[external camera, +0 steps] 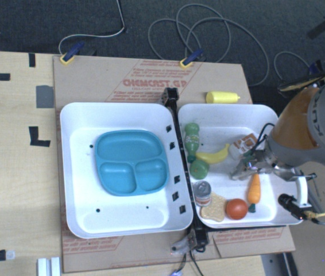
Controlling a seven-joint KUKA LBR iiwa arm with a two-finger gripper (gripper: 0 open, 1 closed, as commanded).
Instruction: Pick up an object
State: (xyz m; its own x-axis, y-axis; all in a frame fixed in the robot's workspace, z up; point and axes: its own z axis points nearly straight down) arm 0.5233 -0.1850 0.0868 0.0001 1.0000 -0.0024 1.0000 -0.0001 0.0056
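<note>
Dark carpet strewn with looping cables lies beyond the far edge of the table [13,154], on which a cardboard sheet [151,82] carries two white bins side by side. The left bin [76,119] holds a blue divided plate [131,161].

The right bin [231,111] is crowded, and the end effector [244,170] is lowered into it near the right edge; whether it is spread or pinching anything cannot be told. The carrot [254,189] just beside it is judged the likeliest target: a toy by its look, light, stiff and smooth, so some slip is to be expected. It would best be taken across its middle, at right angles to its length.

A tomato [237,209] lies close to the carrot's lower end, with a biscuit-like piece [213,210] and a small can [201,190] along the near edge. A banana [214,154], a round green fruit [198,168] and a pale green bottle [192,137] are ranged along the dividing wall. A small printed packet [245,143] sits behind the end effector. The tomato and the bin's right wall are judged the main obstructions to a clean closing.

A yellow cylinder [222,97] rests on the cardboard outside the bins, towards the far edge.
</note>
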